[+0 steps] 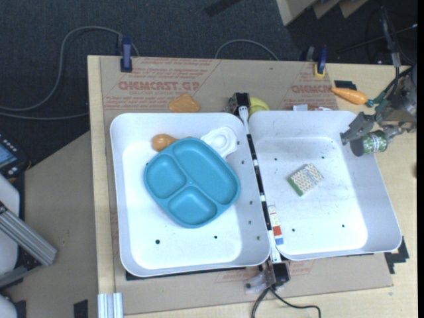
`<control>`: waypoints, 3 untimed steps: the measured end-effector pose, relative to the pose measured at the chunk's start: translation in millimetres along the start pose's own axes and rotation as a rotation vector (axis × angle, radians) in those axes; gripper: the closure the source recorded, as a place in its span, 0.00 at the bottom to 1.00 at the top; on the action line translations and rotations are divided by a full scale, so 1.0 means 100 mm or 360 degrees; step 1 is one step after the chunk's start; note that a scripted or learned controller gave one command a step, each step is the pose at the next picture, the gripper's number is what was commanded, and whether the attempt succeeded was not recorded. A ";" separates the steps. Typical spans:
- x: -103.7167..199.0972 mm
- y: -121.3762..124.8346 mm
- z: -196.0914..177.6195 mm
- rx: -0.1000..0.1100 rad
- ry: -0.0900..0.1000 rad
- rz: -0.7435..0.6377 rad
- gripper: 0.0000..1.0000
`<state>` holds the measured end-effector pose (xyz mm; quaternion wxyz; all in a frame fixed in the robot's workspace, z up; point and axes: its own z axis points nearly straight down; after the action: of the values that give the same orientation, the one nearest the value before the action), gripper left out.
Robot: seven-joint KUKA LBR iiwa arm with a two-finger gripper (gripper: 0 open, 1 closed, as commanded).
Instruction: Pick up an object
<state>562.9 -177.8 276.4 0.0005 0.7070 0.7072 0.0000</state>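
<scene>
In the right bin [371,234] a small green-and-white patterned sponge block [306,178] lies flat near the middle. A blue divided plate [191,181] fills the centre of the left bin [132,237]. Tucked at the plate's far edge are a white cup-like piece [220,140] and a small orange object [161,140]. My gripper [366,136] hangs over the right bin's far right rim, to the right of and beyond the sponge block. Nothing shows in its grasp.
On the bench behind the bins lie an orange toy [183,103], a yellow object [258,105] and a carrot-like piece [350,96]. Blue clamps [125,50] [320,59] hold the board's far edge. A black divider [255,171] runs between the bins.
</scene>
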 end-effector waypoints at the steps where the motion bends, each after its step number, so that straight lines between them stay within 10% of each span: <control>1: 0.57 0.25 1.11 0.0019 0.0010 -0.0009 0.00; 3: 0.72 -0.04 1.86 -0.0026 -0.0018 0.0003 0.00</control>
<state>559.3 -105.8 90.8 0.0102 0.7076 0.7065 0.0018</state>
